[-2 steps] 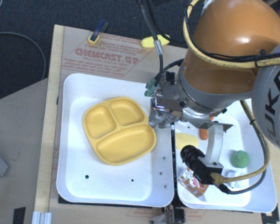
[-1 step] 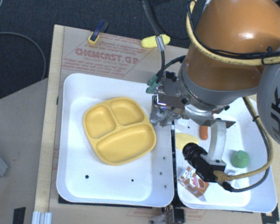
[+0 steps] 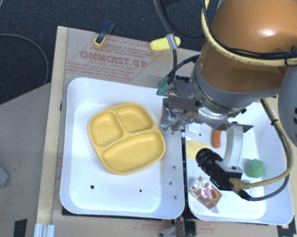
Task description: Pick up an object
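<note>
A yellow divided plate (image 3: 127,137) lies tilted in the left bin (image 3: 71,147), frame centre-left. The gripper (image 3: 174,119) (mostly hidden under the orange wrist) hangs by the plate's upper-right edge; its state I cannot tell. A green ball (image 3: 254,167) and a small packet (image 3: 205,192) lie in the right bin (image 3: 274,207).

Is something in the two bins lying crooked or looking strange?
The yellow divided plate in the left bin sits turned at an angle to the bin's sides. In the right bin, a small printed packet lies askew near the front edge.

The arm (image 3: 254,53) hides much of the right bin (image 3: 282,158).
</note>
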Robot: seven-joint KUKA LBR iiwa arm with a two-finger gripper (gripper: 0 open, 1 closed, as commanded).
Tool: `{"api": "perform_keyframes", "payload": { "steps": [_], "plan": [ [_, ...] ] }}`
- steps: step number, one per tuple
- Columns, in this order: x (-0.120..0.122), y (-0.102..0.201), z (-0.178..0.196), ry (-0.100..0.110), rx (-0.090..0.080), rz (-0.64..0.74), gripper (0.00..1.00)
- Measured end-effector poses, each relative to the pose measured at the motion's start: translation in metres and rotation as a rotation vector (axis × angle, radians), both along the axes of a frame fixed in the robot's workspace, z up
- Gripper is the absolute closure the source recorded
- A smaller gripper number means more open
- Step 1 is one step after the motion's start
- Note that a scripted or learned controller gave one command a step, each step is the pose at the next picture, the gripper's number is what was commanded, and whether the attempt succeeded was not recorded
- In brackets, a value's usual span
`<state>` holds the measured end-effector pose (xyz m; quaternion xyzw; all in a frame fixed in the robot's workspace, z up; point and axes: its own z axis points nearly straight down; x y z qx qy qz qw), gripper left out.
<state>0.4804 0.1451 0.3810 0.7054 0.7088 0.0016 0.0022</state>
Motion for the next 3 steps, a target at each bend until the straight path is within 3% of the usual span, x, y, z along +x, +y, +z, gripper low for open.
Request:
{"api": "perform_keyframes", "payload": {
  "steps": [3],
  "plan": [
    [0.003, 0.016, 0.010, 0.004, 0.001, -0.003, 1.00]
  ]
}}
